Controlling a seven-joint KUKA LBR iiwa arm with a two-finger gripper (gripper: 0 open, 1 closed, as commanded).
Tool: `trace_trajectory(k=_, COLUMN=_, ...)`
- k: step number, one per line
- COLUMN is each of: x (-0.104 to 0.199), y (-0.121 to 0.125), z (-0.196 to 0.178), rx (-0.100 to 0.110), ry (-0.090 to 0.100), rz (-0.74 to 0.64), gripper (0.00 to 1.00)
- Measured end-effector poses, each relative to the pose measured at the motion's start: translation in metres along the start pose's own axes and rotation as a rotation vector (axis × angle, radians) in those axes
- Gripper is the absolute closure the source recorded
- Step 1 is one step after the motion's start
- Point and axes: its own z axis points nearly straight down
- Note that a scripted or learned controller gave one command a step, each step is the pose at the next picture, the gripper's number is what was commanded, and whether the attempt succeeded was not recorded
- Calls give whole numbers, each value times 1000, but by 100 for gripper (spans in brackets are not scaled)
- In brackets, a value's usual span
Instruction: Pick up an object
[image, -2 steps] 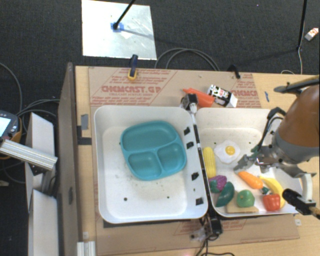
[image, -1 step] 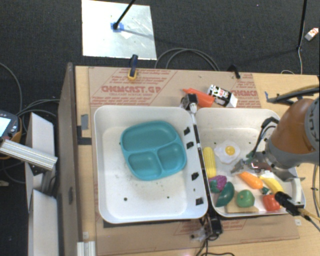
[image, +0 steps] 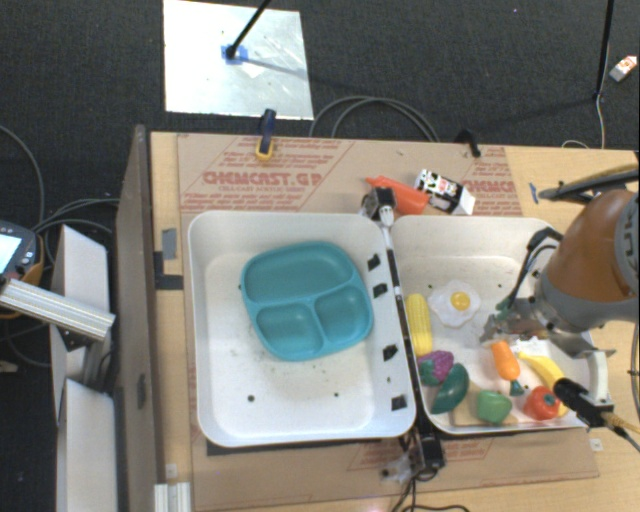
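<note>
The right bin (image: 470, 232) holds several toy foods. A yellow corn cob (image: 416, 318) lies along its left wall, and a fried egg (image: 456, 303) lies beside it. A purple grape bunch (image: 436, 362), a dark green pepper (image: 451, 388) and a light green piece (image: 491, 405) sit near the front. An orange carrot (image: 505, 360), a yellow banana (image: 543, 369) and a red tomato (image: 541, 402) lie at the front right. My gripper (image: 511, 323) hangs low in this bin, just above the carrot and right of the egg. Nothing can be seen held in it.
The left bin (image: 220, 300) holds a teal divided plate (image: 305, 300). Black clips line the wall between the bins (image: 388, 300). An orange tool (image: 397, 195) and a small black-and-white box (image: 444, 189) lie on the cardboard behind the bins. The arm's orange band (image: 600, 250) overhangs the right bin's right side.
</note>
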Motion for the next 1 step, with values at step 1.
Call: trace_trajectory(k=1, x=120, y=43, z=-95, rx=-9, ry=6, rz=-17, gripper=100)
